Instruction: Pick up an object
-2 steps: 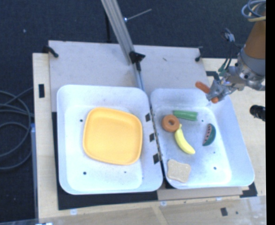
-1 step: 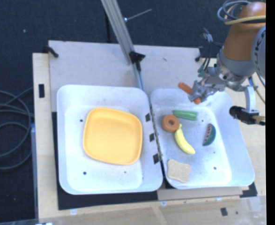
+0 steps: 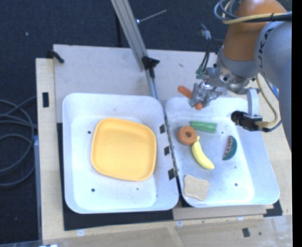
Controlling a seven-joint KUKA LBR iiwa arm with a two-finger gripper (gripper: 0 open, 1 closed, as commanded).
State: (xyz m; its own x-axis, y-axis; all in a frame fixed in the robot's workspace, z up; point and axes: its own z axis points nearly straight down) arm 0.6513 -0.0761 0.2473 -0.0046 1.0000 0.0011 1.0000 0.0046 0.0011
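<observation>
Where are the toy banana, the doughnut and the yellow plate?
toy banana (image 3: 202,156), camera view, middle of its curved body
doughnut (image 3: 187,135), camera view, its ring
yellow plate (image 3: 124,148), camera view, flat centre

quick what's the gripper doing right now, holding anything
gripper: raised over the far edge of the right bin, with an orange carrot-like piece at its fingers; looks held, not certain.
</observation>
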